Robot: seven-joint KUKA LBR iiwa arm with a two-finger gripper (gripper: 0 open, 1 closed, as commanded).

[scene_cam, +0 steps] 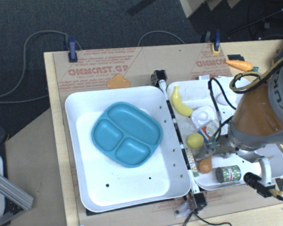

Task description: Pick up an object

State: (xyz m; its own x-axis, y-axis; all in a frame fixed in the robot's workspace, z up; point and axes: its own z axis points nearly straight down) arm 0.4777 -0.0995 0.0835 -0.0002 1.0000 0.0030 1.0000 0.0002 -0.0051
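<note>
Small brown egg-shaped object (204, 165) in right bin (279, 164), just below-left of gripper (210, 151); finger state unreadable

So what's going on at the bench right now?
The arm is reaching down into the right bin, with its gripper low among the small items there: a banana, a yellow lemon, an orange-brown fruit and a small can. Nothing looks lifted. The left bin holds a blue divided plate.
</note>
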